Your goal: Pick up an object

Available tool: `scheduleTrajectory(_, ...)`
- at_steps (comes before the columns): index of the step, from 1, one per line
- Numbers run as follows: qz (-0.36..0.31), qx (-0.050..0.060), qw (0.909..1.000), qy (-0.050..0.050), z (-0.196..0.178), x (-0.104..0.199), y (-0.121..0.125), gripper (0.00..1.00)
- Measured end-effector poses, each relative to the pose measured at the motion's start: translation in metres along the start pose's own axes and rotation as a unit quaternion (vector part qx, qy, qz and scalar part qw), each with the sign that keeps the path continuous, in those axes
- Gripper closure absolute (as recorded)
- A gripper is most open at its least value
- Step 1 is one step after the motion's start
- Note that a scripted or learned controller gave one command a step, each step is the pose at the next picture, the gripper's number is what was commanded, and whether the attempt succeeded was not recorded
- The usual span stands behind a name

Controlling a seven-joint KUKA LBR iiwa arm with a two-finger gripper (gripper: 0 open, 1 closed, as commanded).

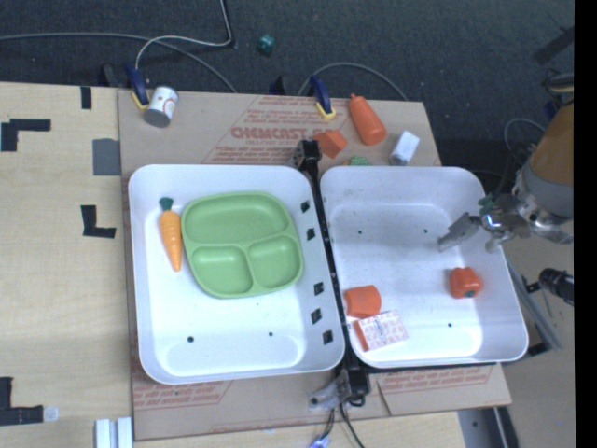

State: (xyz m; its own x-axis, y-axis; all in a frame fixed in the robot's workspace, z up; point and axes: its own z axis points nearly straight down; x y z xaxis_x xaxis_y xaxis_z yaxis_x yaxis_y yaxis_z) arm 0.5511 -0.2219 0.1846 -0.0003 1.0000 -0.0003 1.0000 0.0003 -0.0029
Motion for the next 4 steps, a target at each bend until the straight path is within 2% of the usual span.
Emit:
scheduleTrajectory(1,0.0,-0.001,1.0,0.0,0.007,-0.002,-0.026,0.0)
scheduleTrajectory(2,-0.001,-0.004,1.0,-0.001,0.098,-0.002,-0.02,0.0)
scheduleTrajectory(3,-0.002,-0.006,1.0,-0.001,0.097,0.04,0.071,0.0)
scheduleTrajectory(4,0.0,-0.001,1.0,-0.001,0.033,-0.002,0.025,0.0)
